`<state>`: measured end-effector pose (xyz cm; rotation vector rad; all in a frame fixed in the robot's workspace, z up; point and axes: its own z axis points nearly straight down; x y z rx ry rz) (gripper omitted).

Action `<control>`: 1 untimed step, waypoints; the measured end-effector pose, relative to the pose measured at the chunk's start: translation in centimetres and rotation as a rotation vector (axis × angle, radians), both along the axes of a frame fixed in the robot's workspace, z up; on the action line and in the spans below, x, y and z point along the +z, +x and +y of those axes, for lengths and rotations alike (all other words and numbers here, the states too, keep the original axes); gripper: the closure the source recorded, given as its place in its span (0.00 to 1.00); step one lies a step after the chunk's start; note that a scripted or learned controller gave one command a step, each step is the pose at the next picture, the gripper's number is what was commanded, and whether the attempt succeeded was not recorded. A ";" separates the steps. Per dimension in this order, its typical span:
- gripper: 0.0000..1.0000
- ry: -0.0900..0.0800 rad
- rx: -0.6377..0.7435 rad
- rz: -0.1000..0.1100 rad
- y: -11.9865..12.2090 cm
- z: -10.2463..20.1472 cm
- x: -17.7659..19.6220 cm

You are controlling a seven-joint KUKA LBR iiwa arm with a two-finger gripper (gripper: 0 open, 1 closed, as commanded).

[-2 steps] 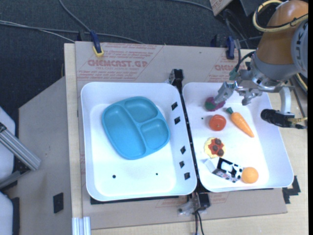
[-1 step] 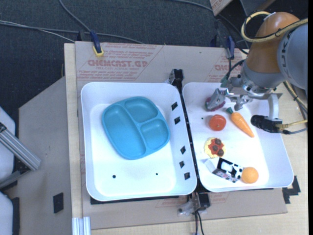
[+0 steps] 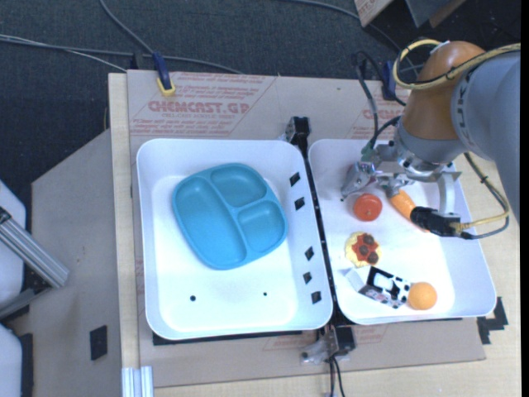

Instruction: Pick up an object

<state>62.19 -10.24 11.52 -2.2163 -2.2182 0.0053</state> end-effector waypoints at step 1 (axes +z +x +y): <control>0.00 0.000 -0.001 -0.001 -0.1 0.1 -3.2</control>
